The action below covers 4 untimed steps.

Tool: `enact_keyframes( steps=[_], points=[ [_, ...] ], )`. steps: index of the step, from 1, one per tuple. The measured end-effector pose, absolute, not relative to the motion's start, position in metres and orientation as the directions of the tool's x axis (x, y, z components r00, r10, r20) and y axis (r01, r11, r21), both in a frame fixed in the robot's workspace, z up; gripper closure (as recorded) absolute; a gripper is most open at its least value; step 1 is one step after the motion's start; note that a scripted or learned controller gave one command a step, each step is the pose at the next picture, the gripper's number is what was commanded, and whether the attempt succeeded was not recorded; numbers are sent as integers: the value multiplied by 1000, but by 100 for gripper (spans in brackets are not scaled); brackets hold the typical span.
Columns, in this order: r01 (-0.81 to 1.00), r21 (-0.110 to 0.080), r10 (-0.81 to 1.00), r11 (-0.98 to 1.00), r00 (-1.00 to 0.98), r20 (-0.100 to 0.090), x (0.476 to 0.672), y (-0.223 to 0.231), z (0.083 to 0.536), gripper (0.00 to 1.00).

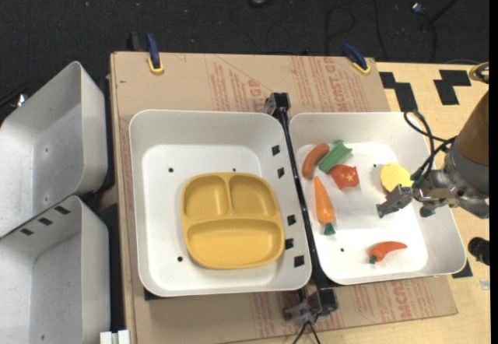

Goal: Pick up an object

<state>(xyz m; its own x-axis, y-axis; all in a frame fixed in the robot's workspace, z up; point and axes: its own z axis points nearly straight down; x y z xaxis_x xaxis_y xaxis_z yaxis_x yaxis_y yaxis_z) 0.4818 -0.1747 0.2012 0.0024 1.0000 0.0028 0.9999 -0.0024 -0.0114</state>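
A: Start at the far left. What's there?

B: Two spare white bins (54, 148) stacked off the bench, tipped on edge, parked out of the way. Then the bench proper, a cardboard sheet (226, 78) pinned at its back edge by two yellow-and-blue clamps (155, 61), presumably so it can't slide.

A: And the left bin?

B: The left bin (156, 132) holds a yellow divided plate (232, 219), lying flat near the middle with three compartments, nothing on it. It looks like a destination rather than a target.

A: So the pickable things are on the right?

B: Yes, all toy food, lying loose in the right bin (443, 253). Nearest the divider, a red sausage (314, 159) touching a green pepper (336, 156); just below them a red tomato piece (345, 177) and an orange carrot (324, 202) lying lengthways. Further right a yellow lemon (394, 176), and toward the front wall a red chilli (386, 250), well apart from the rest.

A: The tool?

B: The gripper (410, 201) hangs low over the right bin, just below the lemon. Its two dark fingers stand spread apart with nothing between them, so nothing is held yet.

A: Best guess at the target?

B: The lemon is closest, the chilli next. The lemon's rounded shape may slip from the fingers.
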Motion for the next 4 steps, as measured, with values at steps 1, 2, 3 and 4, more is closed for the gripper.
enact_keyframes(
  steps=[1, 2, 3, 4],
  points=[
    [1000, 0, 1000, 1, -1, 0, 485, -175, 206, 0],
    [1000, -5, 1000, -2, 2, 2, 490, -175, 144, 0],
    [1000, -5, 1000, -2, 2, 2, 489, -174, 90, 0],
    [1000, -1, 1000, -3, 3, 1, 491, -174, 103, 100]
  ],
)
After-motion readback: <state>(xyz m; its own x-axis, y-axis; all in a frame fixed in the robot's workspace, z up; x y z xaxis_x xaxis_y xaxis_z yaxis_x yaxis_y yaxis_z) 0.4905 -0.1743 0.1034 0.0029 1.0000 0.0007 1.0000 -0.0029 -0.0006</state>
